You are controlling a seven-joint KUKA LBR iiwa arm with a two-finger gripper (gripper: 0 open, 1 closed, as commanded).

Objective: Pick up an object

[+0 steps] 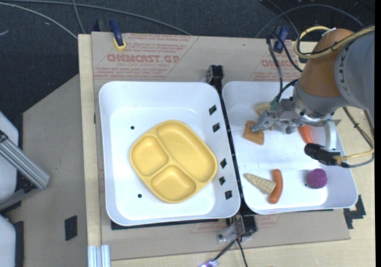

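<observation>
Bench stock, listed from the near edge back. Right bin (pixel 342 199), near row: a cone-shaped piece (pixel 260 182), pale and tapering, lying flat; touching or just beside it, an orange sausage-shaped piece (pixel 275 185), lying roughly upright in the view; well to its right, a purple lump (pixel 316 178) near the bin's right wall. Left bin (pixel 113 141): one yellow divided tray (pixel 172 160) with three compartments, set at a slant, nothing in it. Right bin, middle: a small tan-and-orange wedge (pixel 253 133), like a toy sandwich piece; the gripper (pixel 266 121) sits directly over or against its upper right, fingers pointing down-left; whether they are spread or closed, and whether they touch the wedge, cannot be told from this slant. Behind it, a pale fragment (pixel 261 107), partly hidden. A red-orange piece (pixel 306 134) shows just beside the wrist, mostly covered by it. Far: the arm's grey body with its orange band (pixel 324 72), cables looping over it. Step judged: the approach or the grasp attempt on the wedge, lift not yet made. Next move calls for fingers straddling the wedge squarely, closing on it, then a straight rise clear of the bin wall.
</observation>
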